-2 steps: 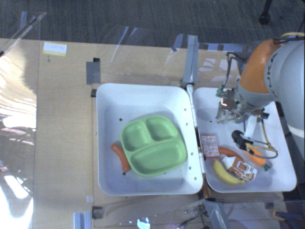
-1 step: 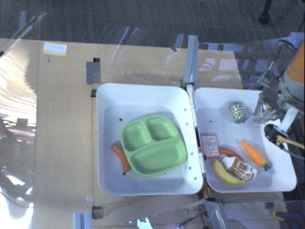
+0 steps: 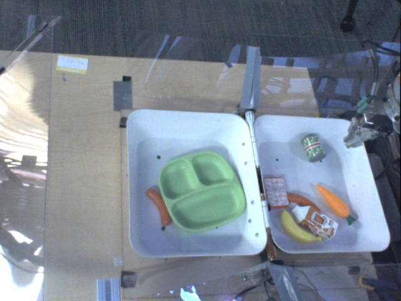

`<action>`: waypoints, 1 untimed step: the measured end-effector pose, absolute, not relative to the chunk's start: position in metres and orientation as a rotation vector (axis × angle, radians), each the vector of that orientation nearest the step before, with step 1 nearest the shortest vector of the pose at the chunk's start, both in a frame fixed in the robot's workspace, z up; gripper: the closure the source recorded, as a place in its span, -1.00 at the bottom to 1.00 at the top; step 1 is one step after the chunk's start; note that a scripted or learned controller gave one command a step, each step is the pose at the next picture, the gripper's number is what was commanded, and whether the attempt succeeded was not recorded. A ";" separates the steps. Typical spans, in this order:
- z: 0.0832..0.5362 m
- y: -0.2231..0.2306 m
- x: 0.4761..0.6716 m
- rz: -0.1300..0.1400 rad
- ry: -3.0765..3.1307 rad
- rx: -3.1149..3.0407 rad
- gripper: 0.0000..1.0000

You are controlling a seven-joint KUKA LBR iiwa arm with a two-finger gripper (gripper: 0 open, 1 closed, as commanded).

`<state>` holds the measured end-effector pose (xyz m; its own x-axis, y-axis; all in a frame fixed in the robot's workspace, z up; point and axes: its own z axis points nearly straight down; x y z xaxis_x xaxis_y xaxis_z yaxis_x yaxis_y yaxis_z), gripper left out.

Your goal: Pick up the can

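The can [image 3: 312,147], small with a green, white and red label, lies in the far part of the right bin [image 3: 360,240]. My gripper [image 3: 359,132] hangs at the bin's far right rim, to the right of the can and slightly farther back, a short gap away. Nothing shows in its grasp. The rest of the arm runs off the right edge.
Nearer the front of the right bin lie a carrot [image 3: 333,200], a banana [image 3: 297,227], a small carton [image 3: 320,224], a red packet [image 3: 275,190] and a sausage [image 3: 301,199]. The left bin [image 3: 141,143] holds a green divided plate [image 3: 202,190] and another sausage [image 3: 158,206].
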<state>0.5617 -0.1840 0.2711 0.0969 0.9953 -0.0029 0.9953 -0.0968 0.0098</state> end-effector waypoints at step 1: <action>0.326 -0.177 0.593 0.005 2.676 1.622 1.00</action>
